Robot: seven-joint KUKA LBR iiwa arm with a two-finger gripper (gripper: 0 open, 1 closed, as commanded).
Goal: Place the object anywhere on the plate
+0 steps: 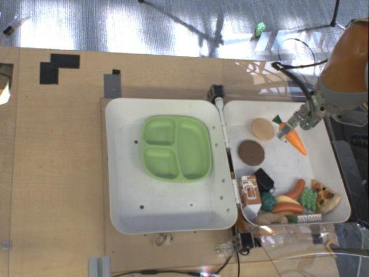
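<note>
Green divided plate [175, 148] lay alone in left bin [124, 212]. Right bin [340, 183] held toy foods. Gripper [295, 126] fingers clamped orange carrot [295, 139] at its top, above right bin.

The arm [346, 62] is cut off by the right edge; toys piled in the right bin's [323, 160] near corner overlap, hiding 1 another's outlines

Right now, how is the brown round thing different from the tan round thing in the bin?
The brown disc is dark like chocolate; the tan disc is pale like a biscuit. The brown disc lies nearer the green plate, and the tan disc lies nearer the carrot and the gripper. Both are flat, round, and lie in the right bin.
</note>
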